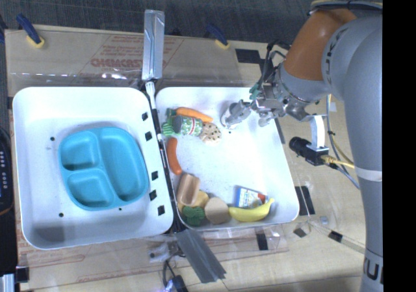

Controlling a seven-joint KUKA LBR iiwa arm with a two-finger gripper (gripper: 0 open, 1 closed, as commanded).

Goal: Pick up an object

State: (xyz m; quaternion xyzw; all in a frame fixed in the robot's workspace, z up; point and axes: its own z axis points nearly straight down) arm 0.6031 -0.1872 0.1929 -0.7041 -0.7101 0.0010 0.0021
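Observation:
My gripper (235,114) hangs over the upper right part of the right bin (273,154), its grey fingers pointing left, with nothing seen between them. Left of it lie a carrot (194,114), a green and white packet (184,126) and a speckled cookie (210,132). An orange sausage (173,155) lies along the bin's left wall. At the bin's front sit a tan cup (188,188), a green vegetable (193,214), a beige round piece (217,211), a banana (250,211) and a small blue box (247,196).
The left bin (32,154) holds a blue divided plate (103,167). A metal divider strip (153,43) stands up between the bins at the back. The arm (338,56) comes in from the right over the bench edge. Cables run by the right bin's side.

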